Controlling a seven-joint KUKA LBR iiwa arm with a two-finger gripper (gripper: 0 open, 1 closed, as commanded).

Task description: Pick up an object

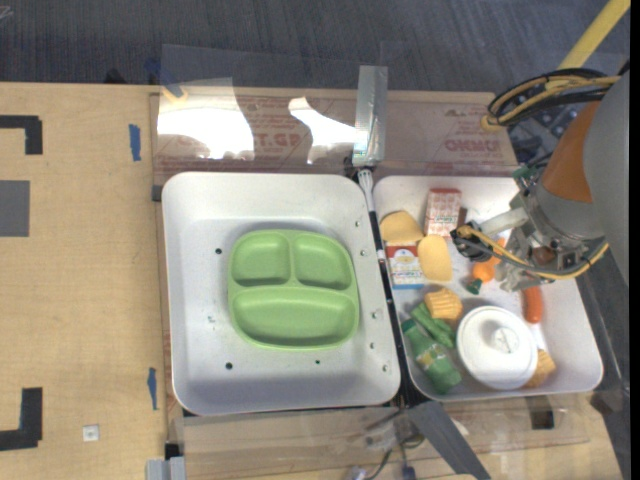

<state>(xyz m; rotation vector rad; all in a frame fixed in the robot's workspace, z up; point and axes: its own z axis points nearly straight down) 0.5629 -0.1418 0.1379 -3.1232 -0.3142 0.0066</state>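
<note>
- Grey KUKA arm (600, 168) with orange band reached in from right edge of frame, wrist hanging over right bin (585, 363).
- Gripper (497, 258) seen low over upper middle of that bin, wrapped in yellow and black cables; open or shut could not be told, and nothing made out in its grasp.
- Small orange piece (484, 272) lay just at gripper tip, touching or nearly so; contact unclear.
- Red-orange carrot-like piece (532, 304) lay just below and right of gripper, near wrist.
- Yellow rounded toy food (435, 258) lay just left of gripper, beside a pale yellow block (400, 228) and a small red-and-white carton (404, 266).
- Red-and-white packet (443, 210) stood above and left of gripper, near bin's upper wall.
- White round lidded container (496, 346) sat below gripper in lower part of bin, with a tan piece (542, 368) at its right side.
- Yellow corn-like piece (443, 304) and green toy vegetables (432, 348) lay lower left of gripper, beside white container.
- Left bin (190, 218) held a green divided plate (294, 288) at its centre, well apart from gripper.
</note>
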